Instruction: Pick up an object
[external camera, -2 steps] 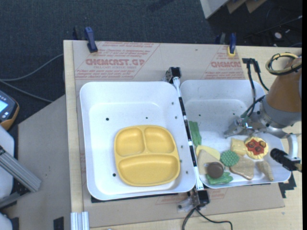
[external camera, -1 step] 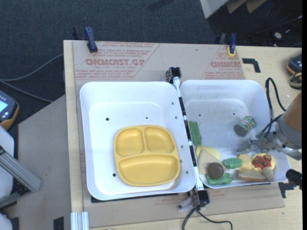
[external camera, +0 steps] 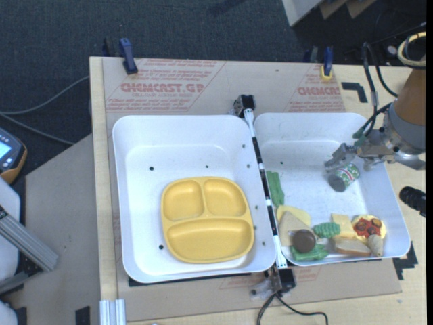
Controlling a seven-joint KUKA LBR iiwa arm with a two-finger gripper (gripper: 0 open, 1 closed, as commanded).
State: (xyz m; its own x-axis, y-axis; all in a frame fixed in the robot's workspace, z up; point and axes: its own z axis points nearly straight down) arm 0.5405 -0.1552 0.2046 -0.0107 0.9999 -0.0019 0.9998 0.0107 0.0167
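A: We are in the approach step. The claw (external camera: 346,160) sits over the right bin (external camera: 298,124), at its upper right quarter, directly above a small can (external camera: 344,175) with a green and red label. The can lies on the bin floor, tilted, touching or just under the claw tips.

B: Is the claw clenched on it?

A: We cannot tell. The tips blur into the can's top, so we do not count it as held.

B: What does the next move call for?

A: We judge that it calls for a straight descent, then closure across the can's body, then a vertical lift. The can may roll if it is struck off-centre.

B: What about edges and room?

A: The bin's right wall (external camera: 392,188) runs just beside the can, so there is little clearance on that side. Toward the left we have bare floor. The toy food pile (external camera: 335,234) lies along the near wall, apart from the can. The left bin (external camera: 135,141) carries a yellow divided plate (external camera: 206,219), well apart.
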